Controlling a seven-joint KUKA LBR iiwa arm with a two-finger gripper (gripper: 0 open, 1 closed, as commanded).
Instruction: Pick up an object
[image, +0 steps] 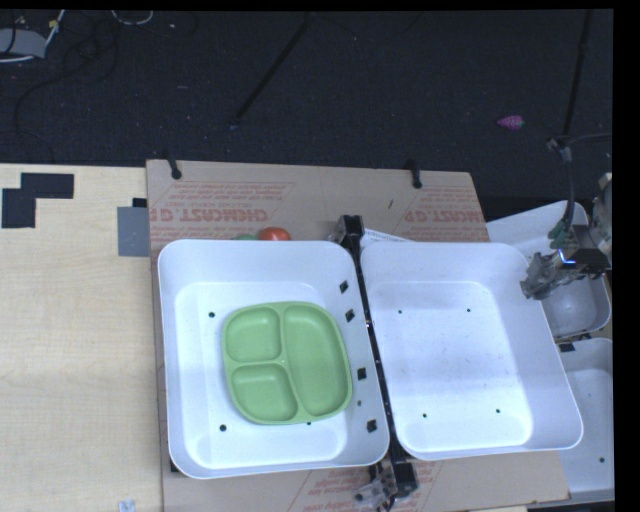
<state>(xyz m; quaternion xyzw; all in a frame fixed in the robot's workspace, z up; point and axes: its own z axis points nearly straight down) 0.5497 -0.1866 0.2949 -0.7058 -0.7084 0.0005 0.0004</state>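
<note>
Bench shot from above at a slant, two shallow white plastic bins side by side in the lower middle of the frame. Left bin (190, 420) holds a light green divided plastic plate (287, 362) with three compartments, two small ones on its left side and one long one on its right. Plate lies flat on the bin floor, a bit right of the bin's centre, close to the right wall but not clearly touching it. Right bin (545, 400) sits just beside the left one; a black divider strip with clips (362, 330) runs between them from the upper middle down to the bottom edge.

Gripper (545, 272) is at the right edge of the frame, over the upper right rim of the right bin, well apart from the plate. It reads as a small grey cluster with wires behind it; too small and cluttered, cannot tell if it is open or closed. Nothing visible in its grasp.

Both bins rest on a brown cardboard sheet with red print (300, 205). A small red-orange round object (274, 235) peeks out just behind the left bin's top rim, with a bit of green beside it. Pale wood tabletop (70, 350) fills the left, with dark tape patches in the upper left. Dark floor with cables across the top.
</note>
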